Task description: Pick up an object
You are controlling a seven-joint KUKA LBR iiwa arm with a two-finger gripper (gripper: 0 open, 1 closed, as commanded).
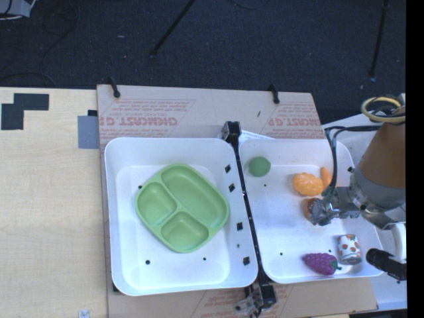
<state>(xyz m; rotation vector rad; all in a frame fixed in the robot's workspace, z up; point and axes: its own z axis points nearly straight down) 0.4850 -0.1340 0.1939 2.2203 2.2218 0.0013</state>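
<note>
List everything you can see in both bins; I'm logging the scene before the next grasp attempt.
divided plate: 1, light green, left bin
ball: 1, green, right bin, far left part
orange toy: 1, orange, right bin, middle
small carrot-like piece: 1, orange, beside the orange toy
grape bunch: 1, purple, right bin, near edge
small cup: 1, white with red marks, right of the grapes
arm: 1, grey and orange, from the right
gripper: 1, over right bin, below the orange toy
</note>
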